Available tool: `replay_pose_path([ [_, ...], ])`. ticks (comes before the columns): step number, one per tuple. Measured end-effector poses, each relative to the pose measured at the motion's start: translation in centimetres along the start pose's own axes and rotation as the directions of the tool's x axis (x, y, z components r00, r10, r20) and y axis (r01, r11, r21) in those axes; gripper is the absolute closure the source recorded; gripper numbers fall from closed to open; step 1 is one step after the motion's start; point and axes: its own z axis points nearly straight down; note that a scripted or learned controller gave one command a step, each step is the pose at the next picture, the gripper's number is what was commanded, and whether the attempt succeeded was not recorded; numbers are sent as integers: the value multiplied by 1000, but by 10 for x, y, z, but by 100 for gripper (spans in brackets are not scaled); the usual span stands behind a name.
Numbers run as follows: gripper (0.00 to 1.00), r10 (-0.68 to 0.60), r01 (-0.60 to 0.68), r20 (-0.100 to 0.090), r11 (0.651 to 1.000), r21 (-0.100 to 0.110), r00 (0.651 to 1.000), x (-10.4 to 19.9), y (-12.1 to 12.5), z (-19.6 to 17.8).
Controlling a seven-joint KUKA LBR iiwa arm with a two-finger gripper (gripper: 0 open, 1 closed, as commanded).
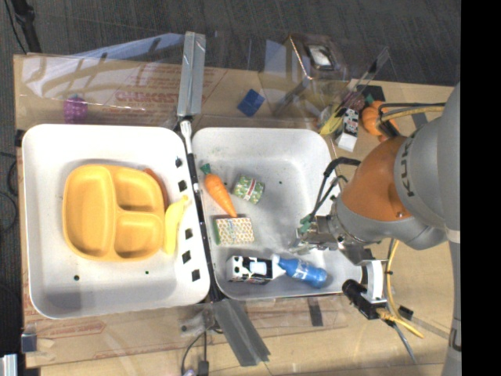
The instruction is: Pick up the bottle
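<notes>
The bottle (303, 271) is seen lying on its side on the floor of the right bin (270, 143), close to that bin's near wall and touching or just beside a black-and-white toy (250, 268) on its left. It is not lifted; the pick is judged not yet made. The pincer (311, 231) is seen just above the bottle in the view, apart from it, and whether it is released or clenched cannot be told. Nothing is seen held in it. Left of the bottle's far side a patterned card (234, 230), a carrot (220, 194) and a small green packet (249, 188) are placed. Little room is left between bottle and near wall; open floor is offered on the bottle's far side, toward the bin's middle, judged the freer approach.
</notes>
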Motion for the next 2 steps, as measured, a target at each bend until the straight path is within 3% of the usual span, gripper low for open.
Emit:
replay_pose_path([
  [1,0,0,0,0,1000,0,1000,0,0,0],
  [2,100,-6,6,-1,1000,4,1000,0,1,-7],
])
